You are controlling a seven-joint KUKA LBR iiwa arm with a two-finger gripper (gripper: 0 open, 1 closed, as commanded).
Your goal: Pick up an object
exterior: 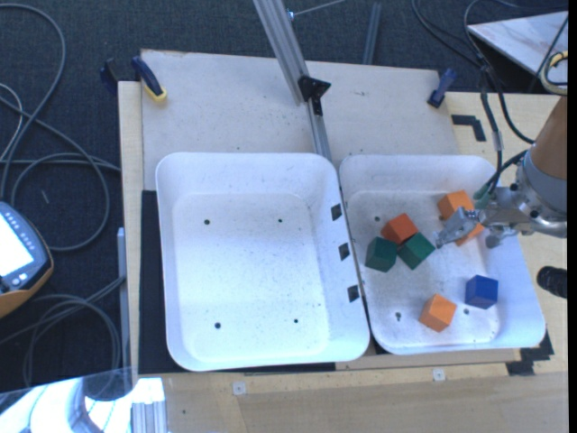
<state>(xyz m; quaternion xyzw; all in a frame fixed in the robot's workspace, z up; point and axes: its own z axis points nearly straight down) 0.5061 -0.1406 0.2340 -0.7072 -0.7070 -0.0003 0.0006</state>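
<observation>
Taking the right bin (505,332) as the landmark, its nearest part holds an orange cube (438,312) close to the front wall, with a blue cube (481,291) just beside it toward the arm's side. Farther in, near the bin's middle, two green cubes (381,255) and (416,250) sit touching each other, and a red-orange cube (398,228) rests against them just behind. Toward the bin's back right, the gripper (462,226) hangs low over another orange block (455,204); whether its fingers are parted or closed cannot be told. The left bin (171,242) lies alongside.
</observation>
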